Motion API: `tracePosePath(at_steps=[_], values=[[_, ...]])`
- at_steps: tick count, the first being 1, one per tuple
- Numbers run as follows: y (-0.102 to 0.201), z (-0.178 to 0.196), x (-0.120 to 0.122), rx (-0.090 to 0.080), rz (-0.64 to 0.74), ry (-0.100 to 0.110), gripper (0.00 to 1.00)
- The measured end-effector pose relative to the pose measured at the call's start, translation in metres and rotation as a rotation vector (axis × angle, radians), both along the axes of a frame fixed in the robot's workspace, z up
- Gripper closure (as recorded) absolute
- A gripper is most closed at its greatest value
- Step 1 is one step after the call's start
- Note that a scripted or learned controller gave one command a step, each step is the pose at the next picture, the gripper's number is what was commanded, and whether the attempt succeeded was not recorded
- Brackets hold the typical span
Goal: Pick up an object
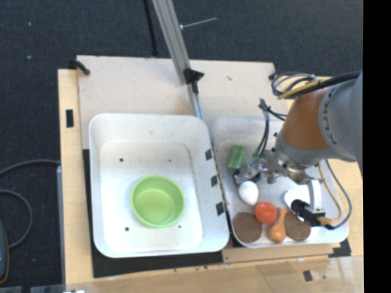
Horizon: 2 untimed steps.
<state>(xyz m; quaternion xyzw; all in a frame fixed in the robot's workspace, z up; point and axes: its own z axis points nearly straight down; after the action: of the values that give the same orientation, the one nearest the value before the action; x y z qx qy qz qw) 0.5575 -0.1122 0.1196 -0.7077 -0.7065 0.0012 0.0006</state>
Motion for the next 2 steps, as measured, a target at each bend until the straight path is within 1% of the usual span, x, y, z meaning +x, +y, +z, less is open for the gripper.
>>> tracePosePath(at_steps=[1,2], values=[[-0.001,-0.02,0.0,-0.001,0.0,-0.001,0.0],[-0.002,-0.008,0.001,0.0,-0.006,-0.005,1.0]])
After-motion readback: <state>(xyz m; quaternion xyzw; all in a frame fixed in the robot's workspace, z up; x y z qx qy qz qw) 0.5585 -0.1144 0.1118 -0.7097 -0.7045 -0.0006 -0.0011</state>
